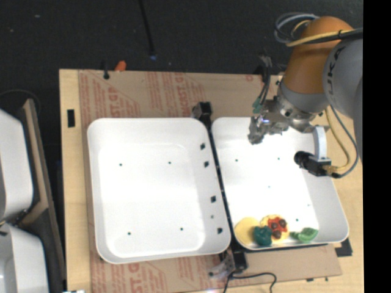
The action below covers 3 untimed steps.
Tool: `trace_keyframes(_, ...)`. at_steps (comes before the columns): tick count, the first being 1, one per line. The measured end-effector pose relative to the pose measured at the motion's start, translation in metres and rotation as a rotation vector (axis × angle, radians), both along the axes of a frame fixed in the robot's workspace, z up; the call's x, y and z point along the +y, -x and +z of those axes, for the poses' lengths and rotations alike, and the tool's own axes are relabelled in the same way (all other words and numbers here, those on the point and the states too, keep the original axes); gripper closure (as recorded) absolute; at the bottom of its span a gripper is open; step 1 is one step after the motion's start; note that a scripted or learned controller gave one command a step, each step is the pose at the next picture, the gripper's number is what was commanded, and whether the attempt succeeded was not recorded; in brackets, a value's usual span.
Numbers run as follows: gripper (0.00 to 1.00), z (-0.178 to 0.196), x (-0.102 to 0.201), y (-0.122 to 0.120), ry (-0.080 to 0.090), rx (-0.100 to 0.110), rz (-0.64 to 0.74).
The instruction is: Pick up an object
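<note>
hand over right bin

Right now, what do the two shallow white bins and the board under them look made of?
Two shallow white bins: likely moulded plastic, smooth with rounded corners and a soft sheen. Tan board beneath: looks like cardboard or fibreboard, matte, printed with red lettering.

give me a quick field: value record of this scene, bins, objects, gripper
left bin: white, shallow, no objects seen inside
right bin: white, holds all the objects
objects: yellow piece, teal piece, red piece, green piece
object location: clustered at the right bin's near edge
gripper: over the right bin's far end, apart from the objects
holding: nothing seen
</note>
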<state>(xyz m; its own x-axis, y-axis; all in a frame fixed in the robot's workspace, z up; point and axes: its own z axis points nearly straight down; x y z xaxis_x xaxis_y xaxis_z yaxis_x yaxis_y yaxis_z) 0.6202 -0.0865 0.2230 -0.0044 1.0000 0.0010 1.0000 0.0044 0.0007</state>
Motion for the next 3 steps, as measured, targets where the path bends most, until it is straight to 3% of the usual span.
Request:
trace_keyframes(2, 1.00, 0.023, 0.109, 0.003, 0.000, -0.001, 0.000)
trace_keyframes(3, 1.00, 0.014, 0.166, 0.003, 0.000, 0.001, 0.000)
